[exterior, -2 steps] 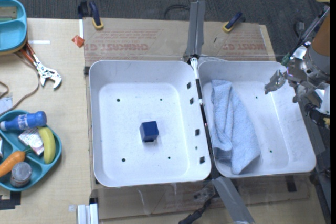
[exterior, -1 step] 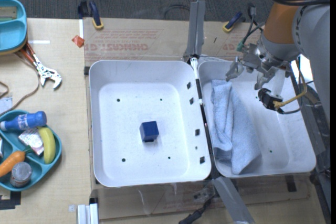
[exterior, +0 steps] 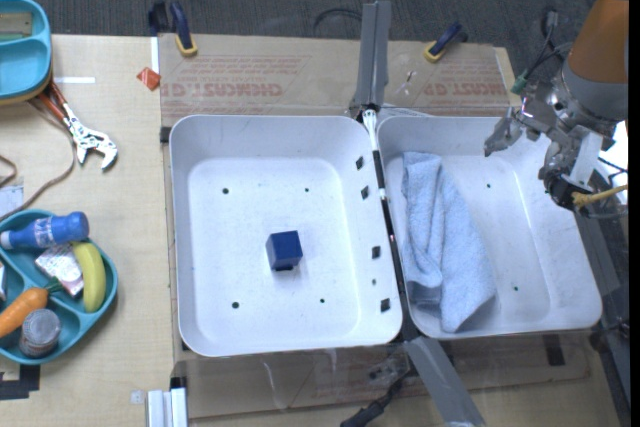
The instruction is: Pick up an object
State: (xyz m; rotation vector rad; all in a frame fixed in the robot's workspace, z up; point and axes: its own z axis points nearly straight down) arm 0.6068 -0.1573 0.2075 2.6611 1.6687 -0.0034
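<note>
Near the middle of the left bin [exterior: 200, 215] you have a small blue block [exterior: 285, 250], sitting alone on the white floor. Over in the right bin [exterior: 540, 245] a pale blue towel [exterior: 440, 240] lies bunched along the left wall. You'll find the gripper [exterior: 565, 155] at that bin's far right corner, above the rim and well apart from both items; whether it is wide or narrow you cannot tell, since cables and the wrist crowd it. Both bins rest on a cardboard sheet [exterior: 300, 75] with faded red print, upside down and hard to read. A wrench [exterior: 90, 143] and a blue tray [exterior: 100, 300] of toy food sit at left.
</note>
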